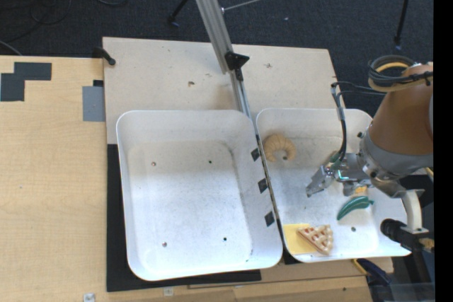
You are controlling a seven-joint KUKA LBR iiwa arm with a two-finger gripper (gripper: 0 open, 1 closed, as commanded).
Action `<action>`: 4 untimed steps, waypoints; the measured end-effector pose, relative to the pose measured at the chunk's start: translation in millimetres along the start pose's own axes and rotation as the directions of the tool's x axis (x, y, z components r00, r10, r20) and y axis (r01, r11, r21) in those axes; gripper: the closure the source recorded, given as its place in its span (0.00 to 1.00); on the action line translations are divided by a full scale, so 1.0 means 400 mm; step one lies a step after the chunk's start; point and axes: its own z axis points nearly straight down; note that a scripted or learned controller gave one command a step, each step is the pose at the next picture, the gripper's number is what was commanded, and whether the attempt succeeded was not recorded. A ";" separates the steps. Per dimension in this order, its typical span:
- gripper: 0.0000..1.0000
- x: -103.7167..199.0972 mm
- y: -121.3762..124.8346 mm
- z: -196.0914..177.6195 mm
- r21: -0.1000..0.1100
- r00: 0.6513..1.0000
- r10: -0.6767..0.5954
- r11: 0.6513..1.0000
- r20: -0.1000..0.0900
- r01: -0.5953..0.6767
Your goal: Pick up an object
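lowest in frame, a waffle piece (pixel 315 237) sits in the right bin (pixel 357 248); a croissant (pixel 279 147) lies further up. my gripper (pixel 320 182) hangs between them, low enough to grasp, fingers unreadable to me.

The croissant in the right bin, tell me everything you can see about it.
The croissant is a small tan, golden-brown piece curled into a crescent, its open side facing down and toward the near side. It looks like a toy pastry, though the material is hard to tell. It lies flat on the floor of the right bin, near that bin's far left corner, close to the divider between the bins. Nothing touches it; the gripper is apart from it, to the right and nearer.
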 end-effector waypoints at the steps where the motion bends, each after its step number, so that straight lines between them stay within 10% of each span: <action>1: 0.00 -0.002 0.002 -0.005 -0.006 1.000 0.003 1.000 0.001 -0.003; 3: 0.00 -0.007 -0.022 0.253 -0.008 1.000 0.001 1.000 0.002 -0.001; 4: 1.00 -0.009 -0.023 0.224 -0.006 1.000 0.007 1.000 -0.001 -0.007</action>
